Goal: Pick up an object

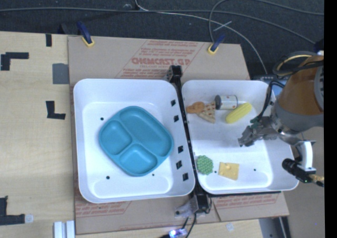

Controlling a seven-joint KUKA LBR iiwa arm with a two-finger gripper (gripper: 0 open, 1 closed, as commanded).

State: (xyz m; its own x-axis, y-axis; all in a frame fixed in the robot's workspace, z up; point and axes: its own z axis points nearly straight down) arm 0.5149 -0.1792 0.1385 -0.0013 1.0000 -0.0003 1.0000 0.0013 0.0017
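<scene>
Yellow corn point(238, 112) lies in the right bin point(263, 179), the gripper point(247, 139) hovering just below it; finger state I cannot tell.

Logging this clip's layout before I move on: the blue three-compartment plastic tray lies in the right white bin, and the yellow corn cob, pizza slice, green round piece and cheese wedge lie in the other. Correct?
Not quite. The camera view shows the blue three-compartment plastic tray in the left white bin, not the right. The yellow corn cob, pizza slice, green round piece and cheese wedge lie in the right white bin.
</scene>
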